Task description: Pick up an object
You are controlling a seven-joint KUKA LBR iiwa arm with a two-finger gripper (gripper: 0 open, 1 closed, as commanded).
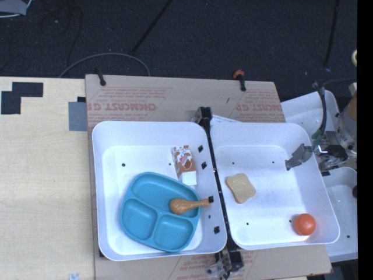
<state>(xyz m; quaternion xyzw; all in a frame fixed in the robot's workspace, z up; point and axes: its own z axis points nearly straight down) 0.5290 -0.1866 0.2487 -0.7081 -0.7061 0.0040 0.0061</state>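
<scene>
I saw two white bins side by side. The left bin (111, 156) held a blue tray (145, 220), a wooden spoon (187, 204) lying on it, and a small packet (184, 159). The right bin (262, 156) held a bread slice (240, 188) and an orange ball (303, 224). The gripper (300, 155) hung over the right bin's far right edge, holding nothing; I could not tell its opening.

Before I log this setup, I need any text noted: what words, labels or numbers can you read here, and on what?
"CHEMCRZT. G P", roughly, printed in red and seen upside down on the cardboard sheet behind the left bin; letters uncertain.
A second red print of the same kind on the cardboard behind the right bin, fainter, not readable for sure.
Red print on the cardboard at the front edge: too cut off to read.
The small packet in the left bin: printing too small to read.
</scene>
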